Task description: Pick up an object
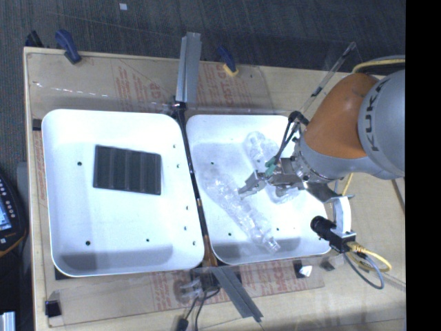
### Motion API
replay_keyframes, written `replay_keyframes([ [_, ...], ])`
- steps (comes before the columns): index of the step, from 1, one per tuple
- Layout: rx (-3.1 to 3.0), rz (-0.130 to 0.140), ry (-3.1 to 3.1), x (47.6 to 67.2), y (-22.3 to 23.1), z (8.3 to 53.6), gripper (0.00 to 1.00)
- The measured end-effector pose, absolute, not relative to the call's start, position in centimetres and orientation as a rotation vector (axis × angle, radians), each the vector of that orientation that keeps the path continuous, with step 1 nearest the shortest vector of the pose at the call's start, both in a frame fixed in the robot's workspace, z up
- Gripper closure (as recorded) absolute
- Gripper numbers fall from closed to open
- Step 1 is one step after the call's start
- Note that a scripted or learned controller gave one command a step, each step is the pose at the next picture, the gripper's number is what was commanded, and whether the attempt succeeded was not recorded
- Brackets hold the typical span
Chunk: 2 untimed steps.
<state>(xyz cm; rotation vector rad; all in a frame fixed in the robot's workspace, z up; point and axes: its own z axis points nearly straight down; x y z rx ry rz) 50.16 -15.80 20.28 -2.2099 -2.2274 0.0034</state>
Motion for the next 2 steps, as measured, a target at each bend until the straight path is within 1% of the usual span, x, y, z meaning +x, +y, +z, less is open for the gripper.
replay_keyframes([
  [1,-2.287,0.003,-2.153,50.0,-21.1,19.0,0.00],
  [2,-2.291,0.004,-2.146,54.6,-19.5,18.9,0.00],
])
